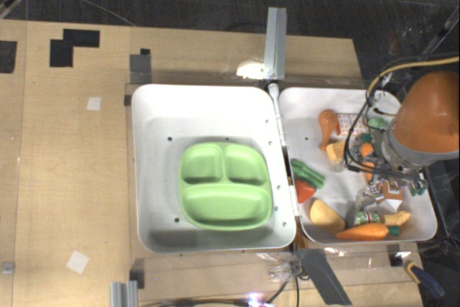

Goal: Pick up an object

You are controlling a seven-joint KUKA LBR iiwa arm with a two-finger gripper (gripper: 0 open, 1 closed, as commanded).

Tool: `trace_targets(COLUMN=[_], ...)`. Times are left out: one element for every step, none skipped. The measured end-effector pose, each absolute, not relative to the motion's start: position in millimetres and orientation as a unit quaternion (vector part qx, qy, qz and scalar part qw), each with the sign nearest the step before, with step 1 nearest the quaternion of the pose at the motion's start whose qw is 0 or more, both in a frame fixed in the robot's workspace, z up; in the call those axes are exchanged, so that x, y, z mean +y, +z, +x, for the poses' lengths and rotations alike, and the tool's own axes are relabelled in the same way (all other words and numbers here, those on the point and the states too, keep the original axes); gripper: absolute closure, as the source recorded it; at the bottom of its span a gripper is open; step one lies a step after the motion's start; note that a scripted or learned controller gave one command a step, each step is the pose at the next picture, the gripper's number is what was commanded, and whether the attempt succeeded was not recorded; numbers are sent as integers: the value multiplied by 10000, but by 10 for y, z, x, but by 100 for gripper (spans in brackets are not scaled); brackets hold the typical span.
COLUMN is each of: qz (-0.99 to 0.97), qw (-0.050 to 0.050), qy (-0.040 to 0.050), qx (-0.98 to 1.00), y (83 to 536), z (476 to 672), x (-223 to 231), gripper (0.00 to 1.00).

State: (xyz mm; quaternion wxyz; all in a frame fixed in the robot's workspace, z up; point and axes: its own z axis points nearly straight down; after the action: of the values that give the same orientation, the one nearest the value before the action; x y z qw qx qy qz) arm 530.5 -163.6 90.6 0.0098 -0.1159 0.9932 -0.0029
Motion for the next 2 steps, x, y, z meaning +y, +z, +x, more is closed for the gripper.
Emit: trace_targets(qz=[-2092,-2396], qw=[111,82], qy=[-43,-14], qx=[9778,9708], y=[915,895], z=[5191,6074], x=[-1213,-976], gripper=[0,0])
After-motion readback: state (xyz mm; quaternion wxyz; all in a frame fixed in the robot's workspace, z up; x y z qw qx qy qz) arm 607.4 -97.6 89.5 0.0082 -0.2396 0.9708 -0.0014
